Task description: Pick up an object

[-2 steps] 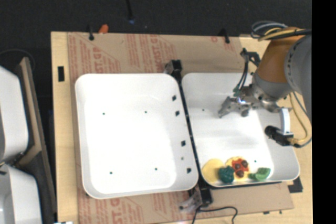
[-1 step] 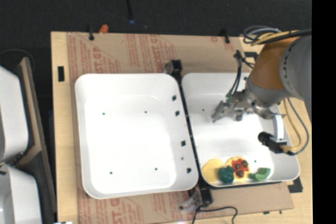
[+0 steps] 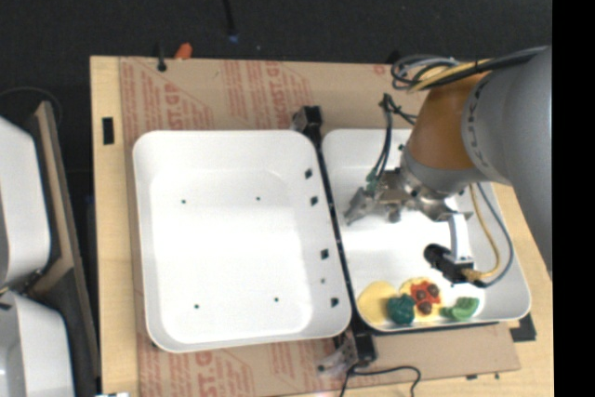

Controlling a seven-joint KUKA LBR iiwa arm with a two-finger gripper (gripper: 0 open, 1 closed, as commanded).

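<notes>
Gripper (image 3: 372, 200) poised over right bin (image 3: 358, 149), upper part; state of fingers cannot be told, nothing seen between them. Toys (image 3: 418, 300) lie clustered at the bin's near edge, well apart. Pick judged not yet done.

The arm (image 3: 465, 130) reaches over the right bin (image 3: 507, 279), its jaws hanging above bare white floor. Along that bin's near wall lie a yellow piece (image 3: 374, 300), a teal piece (image 3: 401, 310), a red piece (image 3: 426, 293) and a green piece (image 3: 462, 307).
</notes>
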